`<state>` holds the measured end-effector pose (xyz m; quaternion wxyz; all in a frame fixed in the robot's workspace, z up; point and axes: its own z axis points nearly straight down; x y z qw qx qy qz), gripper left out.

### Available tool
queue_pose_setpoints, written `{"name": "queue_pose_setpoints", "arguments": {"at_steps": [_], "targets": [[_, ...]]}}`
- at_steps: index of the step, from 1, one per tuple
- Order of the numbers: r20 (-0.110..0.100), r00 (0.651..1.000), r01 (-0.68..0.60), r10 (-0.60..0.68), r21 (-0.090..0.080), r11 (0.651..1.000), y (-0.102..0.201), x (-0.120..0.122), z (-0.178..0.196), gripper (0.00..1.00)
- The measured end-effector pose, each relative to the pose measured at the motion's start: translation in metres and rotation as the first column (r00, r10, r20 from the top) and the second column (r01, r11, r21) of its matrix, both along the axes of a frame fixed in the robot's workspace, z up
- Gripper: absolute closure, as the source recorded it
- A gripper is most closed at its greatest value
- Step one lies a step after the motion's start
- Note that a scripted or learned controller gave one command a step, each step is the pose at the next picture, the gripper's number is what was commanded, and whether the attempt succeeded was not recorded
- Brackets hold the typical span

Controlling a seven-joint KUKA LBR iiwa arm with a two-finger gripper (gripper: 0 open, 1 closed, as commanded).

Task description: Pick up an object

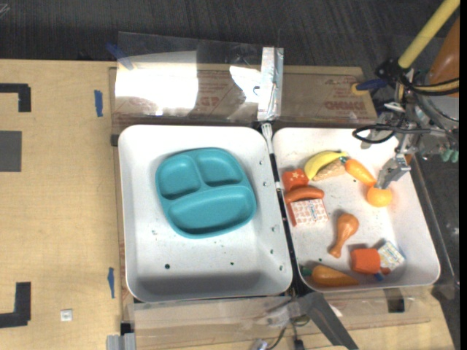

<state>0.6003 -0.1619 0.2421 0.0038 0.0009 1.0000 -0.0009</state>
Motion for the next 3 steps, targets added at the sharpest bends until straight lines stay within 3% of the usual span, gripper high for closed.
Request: {"name": "queue_pose_setpoints", "arguments": {"at_steps": [1, 2, 3], "targets": [[-0.011, 0.998, 0.066, -0.066, 0.004, 0.998, 0.017, 0.056, -0.114, 0.00], [-0.003, 0.995, 0.098, -0.098, 0.001, 0.995, -0.016, 0.060, -0.154, 0.00], [0.000, 0.982, 0.186, -0.186, 0.002, 0.982, -0.016, 0.025, -0.154, 0.00]]}}
